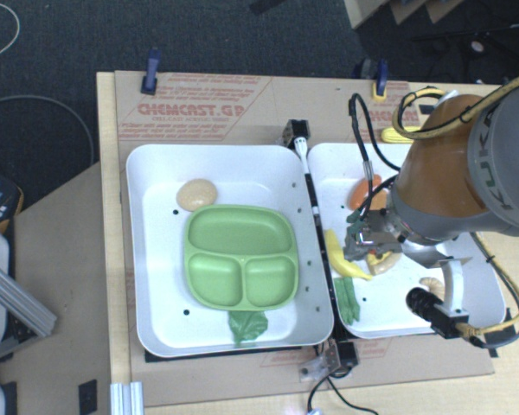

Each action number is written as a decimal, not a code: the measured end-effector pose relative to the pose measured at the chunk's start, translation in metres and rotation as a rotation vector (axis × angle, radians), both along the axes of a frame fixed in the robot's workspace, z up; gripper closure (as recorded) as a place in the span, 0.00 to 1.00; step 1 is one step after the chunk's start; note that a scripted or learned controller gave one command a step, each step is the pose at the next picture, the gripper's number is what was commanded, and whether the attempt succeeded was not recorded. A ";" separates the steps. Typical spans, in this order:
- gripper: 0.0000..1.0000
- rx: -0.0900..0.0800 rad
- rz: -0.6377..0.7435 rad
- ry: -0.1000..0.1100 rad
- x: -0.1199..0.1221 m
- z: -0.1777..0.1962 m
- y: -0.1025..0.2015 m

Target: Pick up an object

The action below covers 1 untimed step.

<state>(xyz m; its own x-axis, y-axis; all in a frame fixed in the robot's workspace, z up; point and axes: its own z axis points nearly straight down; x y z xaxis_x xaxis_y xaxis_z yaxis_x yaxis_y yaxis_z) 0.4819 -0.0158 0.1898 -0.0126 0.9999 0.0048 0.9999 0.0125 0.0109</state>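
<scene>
The arm's gripper [369,242] hangs low in the right bin [389,322], just over a yellow banana [339,258] and a pale tan piece [382,264] beside it. An orange object [362,194] peeks out from behind the wrist at the bin's back. A green pea pod [347,300] lies near the bin's front left. A small beige item [431,282] rests to the right of the gripper. The arm's bulk hides much of the right bin.
The left bin [147,232] holds a green divided plate [240,256], a tan bread roll [196,194] behind it and a green leafy piece [247,324] in front. A black cable and clamps run along the divider between the bins.
</scene>
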 end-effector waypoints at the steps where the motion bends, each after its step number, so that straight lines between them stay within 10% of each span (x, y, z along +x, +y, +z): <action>1: 1.00 -0.005 -0.004 0.009 -0.003 -0.005 0.097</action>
